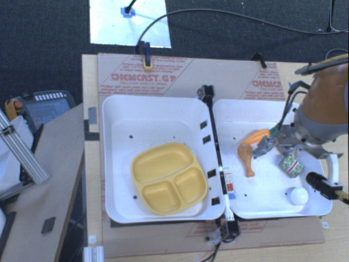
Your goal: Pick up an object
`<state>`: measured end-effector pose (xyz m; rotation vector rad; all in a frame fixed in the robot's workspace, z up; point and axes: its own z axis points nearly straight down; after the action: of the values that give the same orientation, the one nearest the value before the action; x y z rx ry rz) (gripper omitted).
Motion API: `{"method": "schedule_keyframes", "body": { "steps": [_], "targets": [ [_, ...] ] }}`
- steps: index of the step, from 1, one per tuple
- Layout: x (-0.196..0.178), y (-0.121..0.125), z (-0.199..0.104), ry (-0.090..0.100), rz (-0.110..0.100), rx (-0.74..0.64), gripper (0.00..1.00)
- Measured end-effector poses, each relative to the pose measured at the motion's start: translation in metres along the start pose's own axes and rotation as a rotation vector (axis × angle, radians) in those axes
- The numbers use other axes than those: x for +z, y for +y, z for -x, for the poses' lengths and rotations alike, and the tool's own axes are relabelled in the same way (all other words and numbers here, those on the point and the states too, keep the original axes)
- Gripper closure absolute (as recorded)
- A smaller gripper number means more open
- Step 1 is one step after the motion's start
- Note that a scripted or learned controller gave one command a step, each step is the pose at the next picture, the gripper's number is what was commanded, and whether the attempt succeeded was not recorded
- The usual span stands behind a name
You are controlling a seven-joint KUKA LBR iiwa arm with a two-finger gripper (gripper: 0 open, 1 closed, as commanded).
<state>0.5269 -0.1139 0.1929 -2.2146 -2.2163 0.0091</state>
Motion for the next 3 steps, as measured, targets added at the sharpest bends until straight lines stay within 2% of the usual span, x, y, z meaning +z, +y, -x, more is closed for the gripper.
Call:
{"method": "schedule_keyframes", "body": {
  "steps": [1,3],
  "targets": [
    [-0.005,0.003,0.0,-0.001,0.01,-0.002,0.0],
    [0.083,0.01,-0.004,-0.001,0.007,0.0,0.0]
  ]
}}
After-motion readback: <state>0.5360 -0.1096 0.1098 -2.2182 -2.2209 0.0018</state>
